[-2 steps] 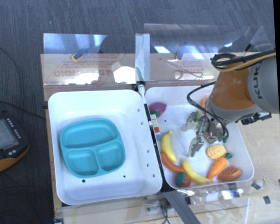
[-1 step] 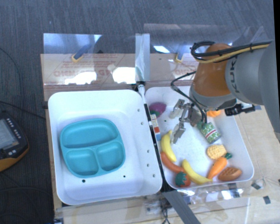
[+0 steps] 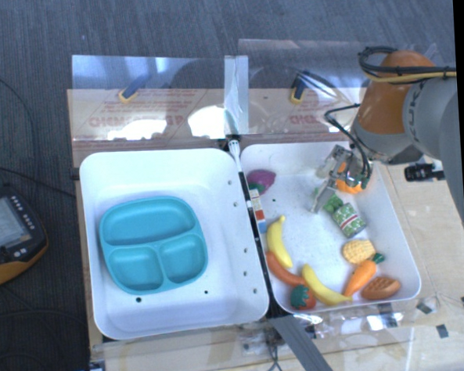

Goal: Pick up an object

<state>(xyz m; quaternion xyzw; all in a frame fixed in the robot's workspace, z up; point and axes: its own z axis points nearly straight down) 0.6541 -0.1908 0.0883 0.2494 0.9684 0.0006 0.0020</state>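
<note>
My gripper (image 3: 326, 182) hangs over the upper right part of the right bin (image 3: 398, 233), reaching in from the right below the arm's orange band. Its two grey fingers (image 3: 321, 198) stand apart, open, with only white bin floor between them. A small orange toy (image 3: 351, 184) lies right beside the gripper's body on its right. A green can (image 3: 345, 216) lies just below the fingertips, apart from them. Further down are a corn cob (image 3: 358, 251), a carrot (image 3: 361, 276) and a brown bread piece (image 3: 381, 287).
On the right bin's left side lie a purple piece (image 3: 261, 177), a banana (image 3: 276, 236), an orange-red pepper (image 3: 281, 270), a second banana (image 3: 324, 287) and a strawberry (image 3: 301, 297). The left bin (image 3: 216, 174) holds a teal divided plate (image 3: 151, 242). A divider wall (image 3: 251, 219) separates the bins.
</note>
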